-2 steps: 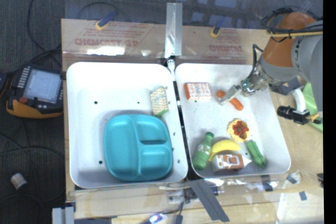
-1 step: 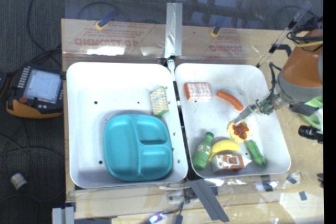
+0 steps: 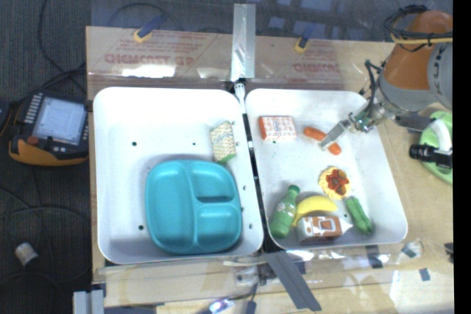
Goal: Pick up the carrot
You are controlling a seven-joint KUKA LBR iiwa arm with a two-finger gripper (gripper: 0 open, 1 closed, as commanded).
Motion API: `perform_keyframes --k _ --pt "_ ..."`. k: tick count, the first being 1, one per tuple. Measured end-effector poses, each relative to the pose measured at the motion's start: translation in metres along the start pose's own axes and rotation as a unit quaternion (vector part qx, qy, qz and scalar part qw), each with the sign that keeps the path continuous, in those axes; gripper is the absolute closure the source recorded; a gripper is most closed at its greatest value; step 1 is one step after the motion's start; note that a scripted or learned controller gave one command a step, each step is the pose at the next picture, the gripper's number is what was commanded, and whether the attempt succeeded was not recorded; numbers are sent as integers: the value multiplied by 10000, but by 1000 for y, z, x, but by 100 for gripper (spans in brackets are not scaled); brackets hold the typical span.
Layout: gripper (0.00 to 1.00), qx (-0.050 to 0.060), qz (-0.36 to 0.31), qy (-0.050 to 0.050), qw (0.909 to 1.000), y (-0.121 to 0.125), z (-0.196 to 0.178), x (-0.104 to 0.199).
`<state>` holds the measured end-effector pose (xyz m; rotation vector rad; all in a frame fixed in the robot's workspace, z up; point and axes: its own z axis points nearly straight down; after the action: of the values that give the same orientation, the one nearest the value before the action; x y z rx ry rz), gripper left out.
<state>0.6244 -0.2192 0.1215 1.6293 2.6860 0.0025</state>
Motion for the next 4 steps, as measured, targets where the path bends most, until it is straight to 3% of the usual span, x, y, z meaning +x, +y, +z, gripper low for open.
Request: perform_keyframes --k 1,2,3,4 --pt "0 -6 -180 -9 9998 36 -22 -23" --pt "0 15 -621 -21 9981 27 0 -17" --pt "0 -26 -948 -48 9955 -5 32 -1" --pt "0 -12 -1195 -10 9928 35 -36 -21"
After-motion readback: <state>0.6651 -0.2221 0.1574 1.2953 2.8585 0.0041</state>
